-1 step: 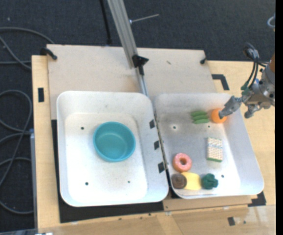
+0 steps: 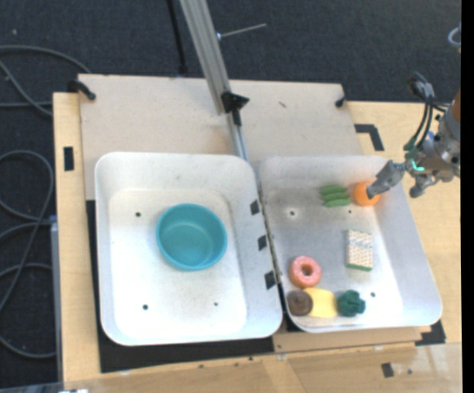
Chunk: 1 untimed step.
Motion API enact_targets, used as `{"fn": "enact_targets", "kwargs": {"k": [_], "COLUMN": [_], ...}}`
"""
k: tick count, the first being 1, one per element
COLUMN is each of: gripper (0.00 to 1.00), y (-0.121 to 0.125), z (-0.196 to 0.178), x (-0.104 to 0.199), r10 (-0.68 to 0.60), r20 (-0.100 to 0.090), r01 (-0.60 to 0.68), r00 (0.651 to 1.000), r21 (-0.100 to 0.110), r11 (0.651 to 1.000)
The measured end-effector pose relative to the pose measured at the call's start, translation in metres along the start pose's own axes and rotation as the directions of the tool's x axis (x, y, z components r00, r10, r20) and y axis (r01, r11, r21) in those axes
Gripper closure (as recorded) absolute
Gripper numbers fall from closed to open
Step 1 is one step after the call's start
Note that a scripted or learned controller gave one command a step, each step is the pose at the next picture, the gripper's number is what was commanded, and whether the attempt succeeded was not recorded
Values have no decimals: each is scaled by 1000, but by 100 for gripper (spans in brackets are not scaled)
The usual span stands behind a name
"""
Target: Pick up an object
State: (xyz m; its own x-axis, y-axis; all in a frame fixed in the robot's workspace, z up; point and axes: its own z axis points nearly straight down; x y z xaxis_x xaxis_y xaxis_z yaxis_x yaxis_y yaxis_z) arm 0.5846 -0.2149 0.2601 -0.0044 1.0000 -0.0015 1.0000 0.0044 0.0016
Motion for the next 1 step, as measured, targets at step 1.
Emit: {"fn": "enact_targets", "kwargs": {"k": [1], "gripper": [0], "y": [-4], "z": [62], "x": [-4], "r10": [6], "r20": [1], "r01": [-6], "r00": [1000], "r21": [7], "r11": [1000]}}
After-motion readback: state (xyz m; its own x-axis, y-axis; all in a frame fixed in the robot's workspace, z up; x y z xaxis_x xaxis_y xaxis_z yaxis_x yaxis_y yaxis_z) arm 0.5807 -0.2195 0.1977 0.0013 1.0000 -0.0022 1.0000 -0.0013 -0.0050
